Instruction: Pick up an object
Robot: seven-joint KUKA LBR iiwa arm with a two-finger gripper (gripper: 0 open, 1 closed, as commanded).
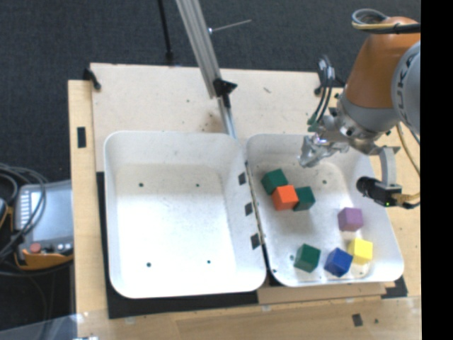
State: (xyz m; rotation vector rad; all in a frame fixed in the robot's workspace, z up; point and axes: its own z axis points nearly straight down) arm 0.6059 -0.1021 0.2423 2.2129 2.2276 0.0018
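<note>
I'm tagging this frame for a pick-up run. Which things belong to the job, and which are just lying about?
Part of the job:
- end effector, above the right bin
- orange cube, between two green cubes
- third green cube
- blue cube
- yellow cube
- purple cube

Just lying about:
- left bin
- metal pole
- handheld controller

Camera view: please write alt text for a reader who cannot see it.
The arm's gripper hovers over the far part of the right bin, holding nothing. That bin holds three green blocks, and, an orange block, a purple block, a yellow block and a blue block.
</note>
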